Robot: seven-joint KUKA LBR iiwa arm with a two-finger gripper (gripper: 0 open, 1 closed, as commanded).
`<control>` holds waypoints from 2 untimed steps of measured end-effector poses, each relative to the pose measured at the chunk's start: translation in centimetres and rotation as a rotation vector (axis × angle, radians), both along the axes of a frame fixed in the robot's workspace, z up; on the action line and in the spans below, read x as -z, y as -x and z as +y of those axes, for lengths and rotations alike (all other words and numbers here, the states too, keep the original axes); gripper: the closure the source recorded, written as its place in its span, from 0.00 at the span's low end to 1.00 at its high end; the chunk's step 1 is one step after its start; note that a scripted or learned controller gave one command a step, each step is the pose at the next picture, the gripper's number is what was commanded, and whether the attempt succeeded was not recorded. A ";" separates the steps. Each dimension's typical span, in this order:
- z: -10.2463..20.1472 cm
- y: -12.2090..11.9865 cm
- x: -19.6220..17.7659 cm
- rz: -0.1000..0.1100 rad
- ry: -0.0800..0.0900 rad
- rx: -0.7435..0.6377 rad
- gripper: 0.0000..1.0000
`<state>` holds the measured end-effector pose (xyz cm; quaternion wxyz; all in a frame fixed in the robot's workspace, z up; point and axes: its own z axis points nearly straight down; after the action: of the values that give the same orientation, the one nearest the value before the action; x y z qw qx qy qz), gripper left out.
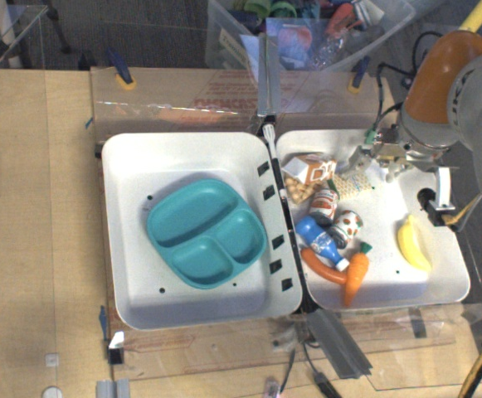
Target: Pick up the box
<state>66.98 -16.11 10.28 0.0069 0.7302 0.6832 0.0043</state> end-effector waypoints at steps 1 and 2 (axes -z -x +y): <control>0.0 0.0 0.0 0.000 0.000 0.000 0.00; 0.1 -0.3 0.6 -0.001 0.000 -0.025 0.00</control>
<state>67.26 -15.99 9.67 0.0070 0.7217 0.6922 0.0046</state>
